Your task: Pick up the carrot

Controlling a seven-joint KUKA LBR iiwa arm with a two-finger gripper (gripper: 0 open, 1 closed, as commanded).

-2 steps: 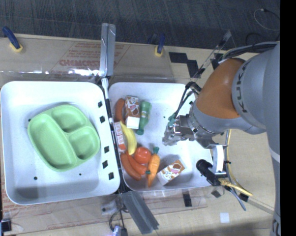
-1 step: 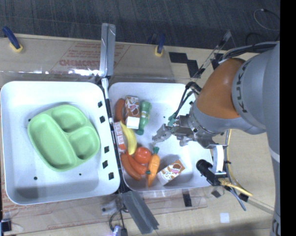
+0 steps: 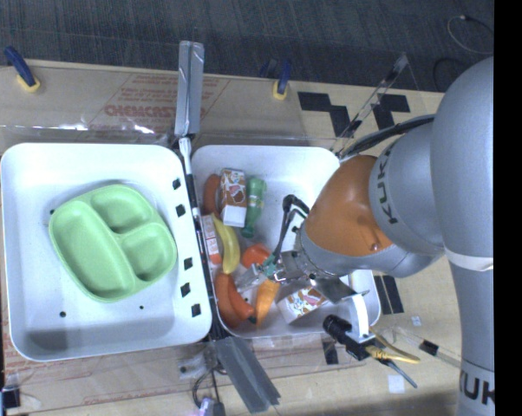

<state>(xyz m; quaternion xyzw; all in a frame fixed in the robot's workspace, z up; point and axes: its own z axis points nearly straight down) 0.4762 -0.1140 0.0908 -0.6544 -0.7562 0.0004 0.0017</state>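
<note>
The claw [image 3: 274, 276] hung low over the right bin [image 3: 330, 159], directly above the carrot [image 3: 266, 299] near the bin's front edge; I could not tell its state. A green plate [image 3: 114, 241] sat in the left bin [image 3: 27, 319].

Grey arm [image 3: 469, 189] reaches in from right, orange-banded wrist [image 3: 352, 211] bent low, claw [image 3: 274, 271] pointing down.

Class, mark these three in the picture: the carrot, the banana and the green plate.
carrot [image 3: 266, 297], camera view, middle of its orange body.
banana [image 3: 229, 246], camera view, middle of its yellow curve.
green plate [image 3: 112, 241], camera view, ridge between its compartments.
</note>
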